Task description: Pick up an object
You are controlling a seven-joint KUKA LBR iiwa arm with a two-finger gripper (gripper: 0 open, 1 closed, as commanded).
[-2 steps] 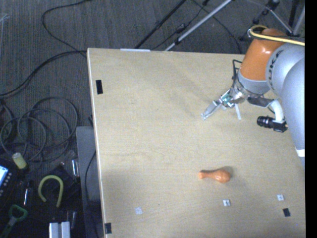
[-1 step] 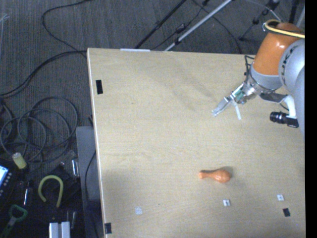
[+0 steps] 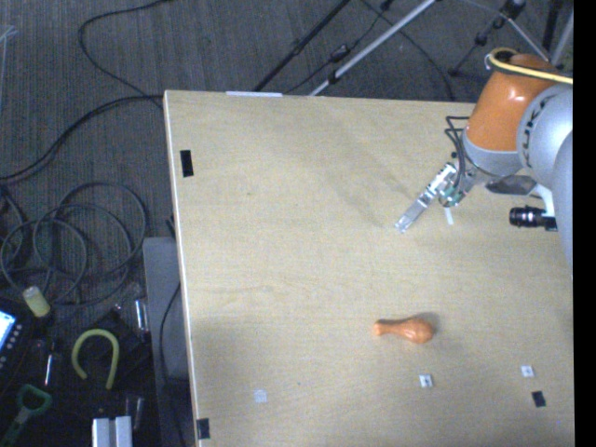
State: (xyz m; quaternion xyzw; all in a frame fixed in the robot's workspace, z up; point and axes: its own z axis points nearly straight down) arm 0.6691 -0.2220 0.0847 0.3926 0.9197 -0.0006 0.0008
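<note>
Orange pear-shaped object [image 3: 406,329] looks light, smooth; grasp its narrow neck; gripper [image 3: 410,218] hangs apart, jaw state unclear

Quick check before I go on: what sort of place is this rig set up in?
Most likely a robotics lab or workshop. The arm's gripper hangs over a bare wooden bench bearing one small orange object; loose cables lie on grey carpet, and tripod legs stand behind the bench.
</note>
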